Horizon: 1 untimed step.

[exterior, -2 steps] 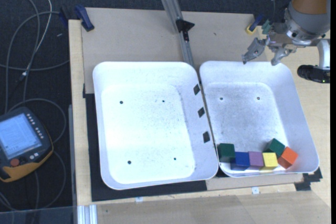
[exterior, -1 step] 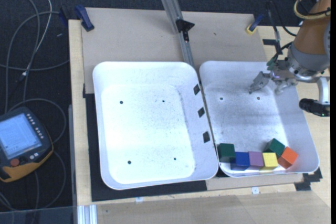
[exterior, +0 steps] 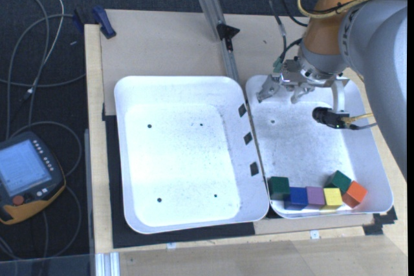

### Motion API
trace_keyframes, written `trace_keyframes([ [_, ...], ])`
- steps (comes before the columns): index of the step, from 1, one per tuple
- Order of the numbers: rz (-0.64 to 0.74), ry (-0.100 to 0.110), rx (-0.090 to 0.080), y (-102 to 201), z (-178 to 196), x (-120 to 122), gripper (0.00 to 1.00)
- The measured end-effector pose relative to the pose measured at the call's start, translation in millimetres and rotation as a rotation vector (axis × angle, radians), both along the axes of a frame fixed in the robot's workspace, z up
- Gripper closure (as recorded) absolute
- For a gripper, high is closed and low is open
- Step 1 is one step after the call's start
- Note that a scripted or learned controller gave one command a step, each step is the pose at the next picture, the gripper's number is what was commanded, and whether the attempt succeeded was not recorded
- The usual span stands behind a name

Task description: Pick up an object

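1. Pale wooden tabletop (exterior: 162, 42) under me, dark carpet and loose cables beyond it, and two shallow white plastic bins side by side: the left bin (exterior: 129, 94) and the right bin (exterior: 381, 194).
2. My tool (exterior: 283, 91) hangs over the far end of the right bin, below the orange band on my grey arm (exterior: 336, 16). Its metal fingers (exterior: 266, 91) look spread apart, with nothing between them, so I am carrying nothing.
3. All the candidates sit at the opposite, near end of that same bin, lined up against the rim: a dark green cube (exterior: 279, 187), a blue cube (exterior: 298, 196), a purple cube (exterior: 315, 195), a yellow cube (exterior: 332, 196), an orange cube (exterior: 355, 193), and a second green cube (exterior: 340, 180) just behind the yellow and orange ones.
4. By my reading this is the approach step: no object chosen, no contact made, and the tool well apart from the row.
5. Next I need to travel along the bin toward the near rim, settle above one cube, then descend.
6. The cubes look packed, touching or nearly so. My pick would be the dark green one at the row's end, since its outer side looks free for a finger.
7. The rim right behind the row could block a finger, so I should line up the grip along the row's open sides.
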<state>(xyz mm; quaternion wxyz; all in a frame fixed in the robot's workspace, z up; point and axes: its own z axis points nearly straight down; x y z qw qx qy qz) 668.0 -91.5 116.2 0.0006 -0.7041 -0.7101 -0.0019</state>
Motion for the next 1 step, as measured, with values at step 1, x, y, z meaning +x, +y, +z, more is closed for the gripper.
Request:
trace_keyframes([
  [1, -0.013, 0.001, -0.007, -75.6, -17.1, 8.6, 0.00],
])
